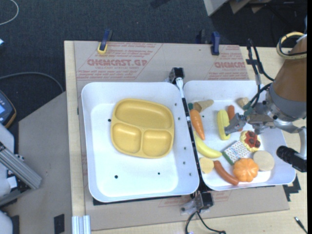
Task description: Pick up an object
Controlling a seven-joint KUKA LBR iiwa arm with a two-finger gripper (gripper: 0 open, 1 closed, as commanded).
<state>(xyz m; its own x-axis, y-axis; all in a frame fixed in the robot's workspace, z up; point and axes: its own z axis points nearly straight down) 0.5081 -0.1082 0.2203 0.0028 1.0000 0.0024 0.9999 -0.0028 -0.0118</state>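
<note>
Pumpkin [245, 169] lying nearest you | gripper [240, 125] hovering by corn [223, 124], apparently open, gripping nothing | you're needing descent, then closing.

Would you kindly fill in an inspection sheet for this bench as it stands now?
Surface: brown board bearing a left bin and a right bin, side by side.
Job's things: in the right bin, carrot, banana, corn, pumpkin, sausage, pizza slice, among other toy food.
Clutter: yellow divided tray in the left bin.
Grippers: pincer low over the right bin beside the corn; nothing seen between its fingers.
Cables: black cable along the arm; white loop on the floor.
Surroundings: dark carpet; two clamps on the far edge.
</note>
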